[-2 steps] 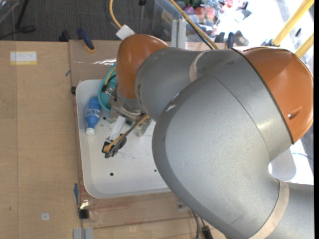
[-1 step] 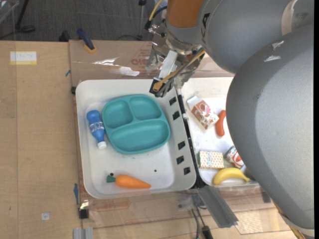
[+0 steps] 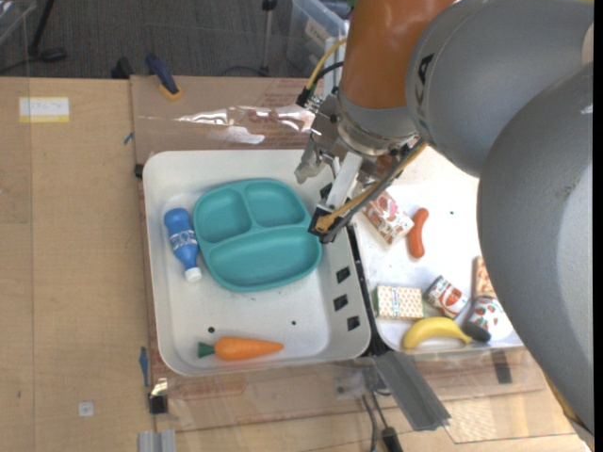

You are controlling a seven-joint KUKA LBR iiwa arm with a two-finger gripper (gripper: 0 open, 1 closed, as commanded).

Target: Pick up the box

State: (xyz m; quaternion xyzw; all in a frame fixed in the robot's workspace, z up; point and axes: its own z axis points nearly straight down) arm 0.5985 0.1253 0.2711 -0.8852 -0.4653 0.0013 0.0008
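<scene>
Gripper (image 3: 313, 169) hangs over the left bin (image 3: 283, 320), right by the top corner of the teal divided plate (image 3: 256, 235); honestly can't tell from this angle if it's wide or closed, and I see nothing in it; the box (image 3: 399, 301) sits flat in the right bin (image 3: 450, 196), just beside the banana (image 3: 435, 331), well apart from the gripper; so I'd say the whole approach, grab and lift are left to do.

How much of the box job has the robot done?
Nothing looks done: the box lies in the right bin, beside the banana. In hand: the gripper hangs over the bins' shared edge, apart from it. Left: reach, grab and lift the box.
</scene>
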